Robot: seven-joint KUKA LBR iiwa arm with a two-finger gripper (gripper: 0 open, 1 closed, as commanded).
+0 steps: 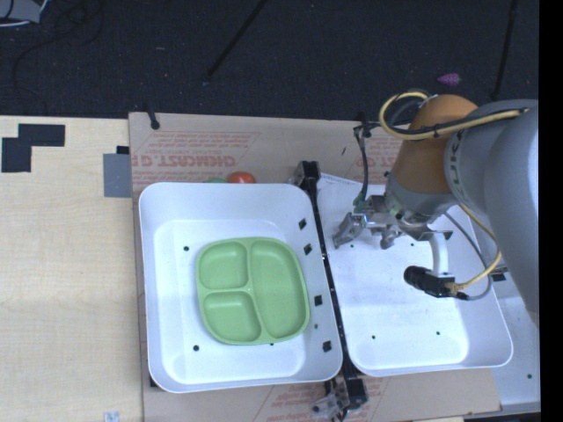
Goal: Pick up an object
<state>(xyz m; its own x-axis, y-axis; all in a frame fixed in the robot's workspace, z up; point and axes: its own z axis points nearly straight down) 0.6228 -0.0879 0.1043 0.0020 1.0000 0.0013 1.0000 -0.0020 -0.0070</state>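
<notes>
The gripper (368, 229) is hanging over the upper left part of the right bin (413, 341), near the divider; whether it is spread or closed I cannot tell, and nothing is showing in its grasp. The likeliest object, a green plate (252, 290), is lying flat in the middle of the left bin (167, 236), well apart from the gripper. The pick is looking not yet begun: reaching, closing and lifting are all remaining.

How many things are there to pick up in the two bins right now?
1: a green divided plate lying flat in the left bin. The arm covers part of the right bin, so something may be hidden there. A small red object sits outside, behind the left bin.
</notes>
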